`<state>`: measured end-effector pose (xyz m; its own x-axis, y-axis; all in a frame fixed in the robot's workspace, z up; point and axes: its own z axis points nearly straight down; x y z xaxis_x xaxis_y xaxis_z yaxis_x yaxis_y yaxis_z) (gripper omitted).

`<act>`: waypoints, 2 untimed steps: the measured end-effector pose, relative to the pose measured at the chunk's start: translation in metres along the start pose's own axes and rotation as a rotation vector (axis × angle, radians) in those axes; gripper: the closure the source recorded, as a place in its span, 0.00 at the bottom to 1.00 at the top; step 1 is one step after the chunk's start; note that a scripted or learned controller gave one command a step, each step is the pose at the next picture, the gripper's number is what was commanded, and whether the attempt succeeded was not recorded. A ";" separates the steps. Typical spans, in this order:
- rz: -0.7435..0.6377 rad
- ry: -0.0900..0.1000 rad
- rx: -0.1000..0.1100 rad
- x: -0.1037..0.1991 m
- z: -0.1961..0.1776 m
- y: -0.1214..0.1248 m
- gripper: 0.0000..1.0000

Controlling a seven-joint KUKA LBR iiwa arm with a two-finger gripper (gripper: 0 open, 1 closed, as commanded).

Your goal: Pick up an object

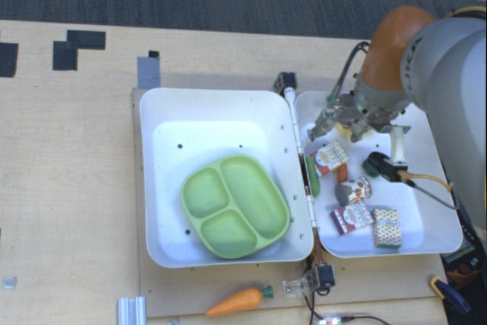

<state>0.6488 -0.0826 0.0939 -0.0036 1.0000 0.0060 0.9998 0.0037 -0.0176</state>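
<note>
While dark grey carpet runs behind it, the pale wood tabletop [68, 164] carries two white bins; left bin [160, 240] holds a green divided plate [236, 205], long axis slanting upper-right to lower-left. Right bin [434, 236] holds small packets: red-white packet [332, 157], patterned box [387, 227]. Claw [340, 127] hovers over its upper-left part, opening cannot be told. Toy carrot [237, 302] lies on tabletop, leaf end right.

Robot lab: bench [68, 186], white bins [156, 164], cabling [426, 180].

Green divided plate [236, 207] in left bin [205, 110]; toy carrot [237, 301] on bench [68, 186].
</note>
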 end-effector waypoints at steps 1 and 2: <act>0.002 -0.007 -0.023 -0.015 0.009 -0.114 0.00; 0.001 -0.008 -0.030 -0.015 -0.002 -0.112 1.00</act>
<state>0.5368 -0.0976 0.0980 -0.0025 1.0000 -0.0019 0.9999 0.0026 0.0123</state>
